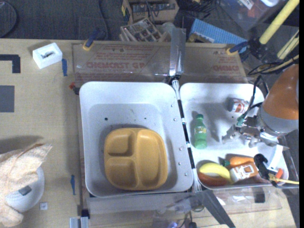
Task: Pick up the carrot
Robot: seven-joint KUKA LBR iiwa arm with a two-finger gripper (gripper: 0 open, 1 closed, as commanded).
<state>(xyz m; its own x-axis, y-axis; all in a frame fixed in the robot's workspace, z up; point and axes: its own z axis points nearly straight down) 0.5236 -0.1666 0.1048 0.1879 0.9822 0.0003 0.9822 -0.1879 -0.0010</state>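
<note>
reaching in from 3 o'clock over the right bin [213, 87], grey arm [279, 122] bent low, orange band uppermost, wrist turned toward 9 o'clock. pincer [233, 134] hanging over bare floor near the middle of that bin; spread or pressed together, cannot tell from this angle.

carrot [241, 160] lying flat at 5 o'clock of the pincer, close to the bin's 6 o'clock wall and apart from the pincer. crowded on two sides: a white and orange carton [243, 172] touching it at 6 o'clock, a banana [213, 168] just beside its 9 o'clock end.

elsewhere in the same bin, a green bottle [200, 131] at 9 o'clock of the pincer, near the dividing wall, and a small can [237, 104] at 12 o'clock of the pincer, well apart from the carrot.

in the left bin [95, 96], a yellow divided plate [135, 156] toward 6 o'clock. on the table [28, 113], a small white box [47, 55] at 10 o'clock and a pale cloth [21, 160] at 8 o'clock.
</note>
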